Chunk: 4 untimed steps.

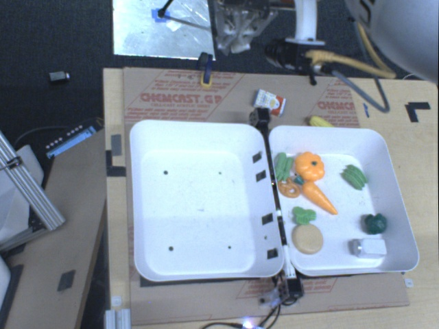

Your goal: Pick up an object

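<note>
The claw (236,29) is hanging beyond the bins over the desk's far edge, its grip impossible to tell, while the toy carrot (319,195) is lying in the right bin (394,184) beside the orange pumpkin (309,166).

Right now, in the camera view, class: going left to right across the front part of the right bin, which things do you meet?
Cream round piece → silver-capped white block; dark green piece overlaps it, so omitted.
</note>
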{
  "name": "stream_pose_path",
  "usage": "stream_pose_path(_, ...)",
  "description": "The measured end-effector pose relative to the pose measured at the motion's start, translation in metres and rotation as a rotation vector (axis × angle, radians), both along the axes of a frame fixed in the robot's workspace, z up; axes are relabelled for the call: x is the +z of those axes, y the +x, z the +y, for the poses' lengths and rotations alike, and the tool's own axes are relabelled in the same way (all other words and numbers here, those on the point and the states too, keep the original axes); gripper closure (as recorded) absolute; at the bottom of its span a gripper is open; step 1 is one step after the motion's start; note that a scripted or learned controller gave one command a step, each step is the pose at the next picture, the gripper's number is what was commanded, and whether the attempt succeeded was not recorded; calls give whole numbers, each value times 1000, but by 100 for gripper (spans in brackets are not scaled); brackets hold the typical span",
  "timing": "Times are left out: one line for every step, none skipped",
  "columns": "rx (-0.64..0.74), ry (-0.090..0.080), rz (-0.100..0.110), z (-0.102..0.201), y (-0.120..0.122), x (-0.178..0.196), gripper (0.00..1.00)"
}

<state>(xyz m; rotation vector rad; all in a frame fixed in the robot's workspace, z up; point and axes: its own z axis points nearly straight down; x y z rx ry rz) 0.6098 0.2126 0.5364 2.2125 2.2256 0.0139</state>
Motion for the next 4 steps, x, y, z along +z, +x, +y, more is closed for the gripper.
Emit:
stream_pose_path(5,-3,16,24,-120,-49,100)
stream_pose_path(-8,-3,1,1,-36,-11,100)
stream_pose_path(-1,-3,6,23,-18,-20,100)
stream_pose_path(3,-1,10,23,-125,-26,100)
